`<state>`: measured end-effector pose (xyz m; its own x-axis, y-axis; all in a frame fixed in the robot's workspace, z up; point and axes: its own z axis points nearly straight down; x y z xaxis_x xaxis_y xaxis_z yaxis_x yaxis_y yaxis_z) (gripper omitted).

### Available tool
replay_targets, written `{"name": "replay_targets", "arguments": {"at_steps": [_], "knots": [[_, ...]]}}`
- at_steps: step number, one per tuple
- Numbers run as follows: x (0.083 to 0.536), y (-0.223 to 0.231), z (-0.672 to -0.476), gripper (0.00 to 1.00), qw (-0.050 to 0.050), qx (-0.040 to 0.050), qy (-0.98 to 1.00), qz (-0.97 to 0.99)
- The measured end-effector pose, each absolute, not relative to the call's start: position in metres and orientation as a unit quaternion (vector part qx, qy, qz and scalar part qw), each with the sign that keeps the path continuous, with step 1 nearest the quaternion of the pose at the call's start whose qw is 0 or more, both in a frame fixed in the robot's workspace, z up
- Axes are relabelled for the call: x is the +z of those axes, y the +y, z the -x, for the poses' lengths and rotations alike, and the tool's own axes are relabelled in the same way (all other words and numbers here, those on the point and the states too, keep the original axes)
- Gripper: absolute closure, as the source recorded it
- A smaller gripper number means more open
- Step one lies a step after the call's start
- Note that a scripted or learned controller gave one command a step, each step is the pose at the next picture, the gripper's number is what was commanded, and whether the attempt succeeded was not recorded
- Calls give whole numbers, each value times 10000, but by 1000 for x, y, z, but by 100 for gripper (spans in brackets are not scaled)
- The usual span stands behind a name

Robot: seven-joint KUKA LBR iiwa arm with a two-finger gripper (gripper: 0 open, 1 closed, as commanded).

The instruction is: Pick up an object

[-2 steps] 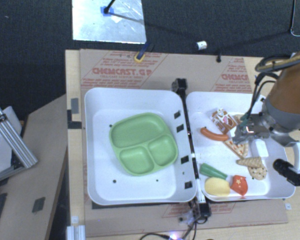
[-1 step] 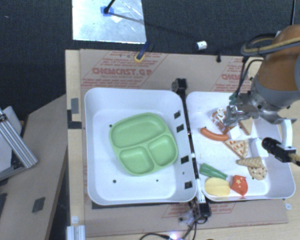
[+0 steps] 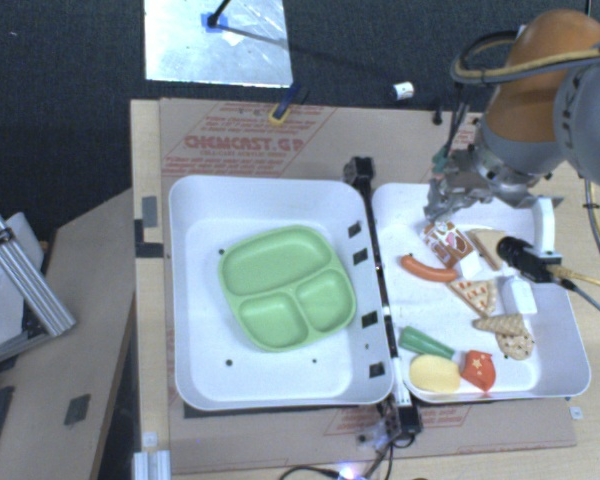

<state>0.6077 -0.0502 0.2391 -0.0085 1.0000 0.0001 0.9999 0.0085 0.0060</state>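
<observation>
My gripper [image 3: 443, 206] hangs over the far left part of the right bin [image 3: 560, 368], just above a red and white packet [image 3: 446, 240]. Nothing shows between its tips. An orange-red sausage [image 3: 426, 268] lies in front of the packet. A pizza slice [image 3: 476, 295], a tan waffle piece [image 3: 510, 336] and a pale bread stick [image 3: 486, 248] lie toward the bin's middle and right. At the near edge sit a green vegetable [image 3: 424, 343], a yellow lemon [image 3: 435, 373] and a red piece [image 3: 480, 369].
The left bin [image 3: 195, 368] holds a green divided plate [image 3: 285, 288]. A black divider strip [image 3: 372, 268] runs between the bins. A small white block [image 3: 517, 296] lies by the pizza slice. A silver sheet [image 3: 218, 28] lies beyond the bench.
</observation>
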Motion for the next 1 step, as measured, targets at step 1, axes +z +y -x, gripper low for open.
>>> {"name": "replay_targets", "arguments": {"at_steps": [1], "knots": [[217, -38, -619, 100, 8, 3, 7092, -7050]]}}
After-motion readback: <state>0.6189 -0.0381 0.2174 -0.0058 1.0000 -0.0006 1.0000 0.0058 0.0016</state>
